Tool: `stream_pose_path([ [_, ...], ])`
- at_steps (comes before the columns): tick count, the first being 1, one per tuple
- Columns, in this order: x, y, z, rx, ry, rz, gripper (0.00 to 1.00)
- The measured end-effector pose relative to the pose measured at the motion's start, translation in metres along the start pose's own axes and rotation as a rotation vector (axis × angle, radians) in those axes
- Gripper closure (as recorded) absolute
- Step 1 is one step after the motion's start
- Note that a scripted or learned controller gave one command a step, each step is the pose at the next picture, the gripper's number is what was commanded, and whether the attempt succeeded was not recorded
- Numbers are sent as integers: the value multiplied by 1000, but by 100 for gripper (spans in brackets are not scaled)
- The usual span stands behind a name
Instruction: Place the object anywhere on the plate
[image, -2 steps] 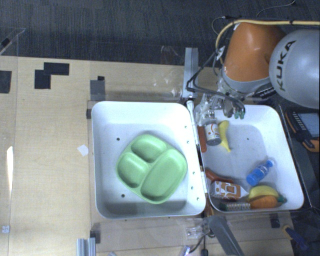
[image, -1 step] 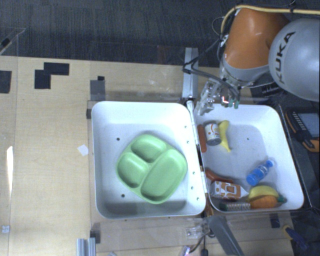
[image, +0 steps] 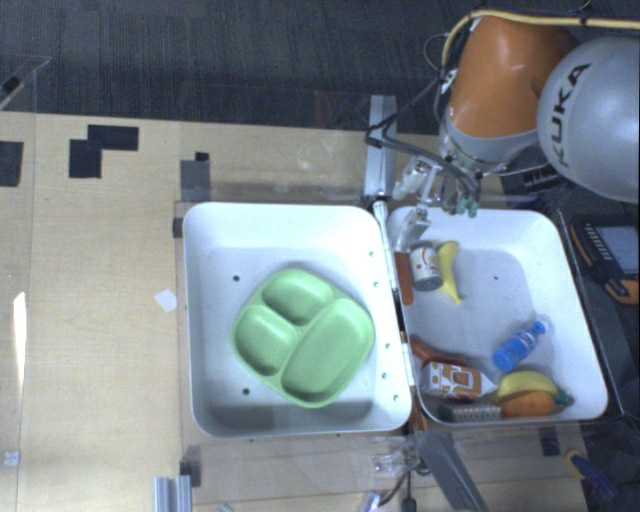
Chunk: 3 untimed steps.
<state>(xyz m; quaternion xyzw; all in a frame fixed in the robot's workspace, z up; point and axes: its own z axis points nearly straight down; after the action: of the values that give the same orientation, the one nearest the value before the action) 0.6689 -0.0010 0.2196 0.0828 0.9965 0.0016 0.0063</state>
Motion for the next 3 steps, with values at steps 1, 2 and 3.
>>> stream_pose_path([
  [1, -2, 2, -14, -4, -12, -2, 100],
  [2, 74, 58, 5, 1, 5, 42, 100],
  [3, 58, 49, -34, -1, 1, -351, 100],
])
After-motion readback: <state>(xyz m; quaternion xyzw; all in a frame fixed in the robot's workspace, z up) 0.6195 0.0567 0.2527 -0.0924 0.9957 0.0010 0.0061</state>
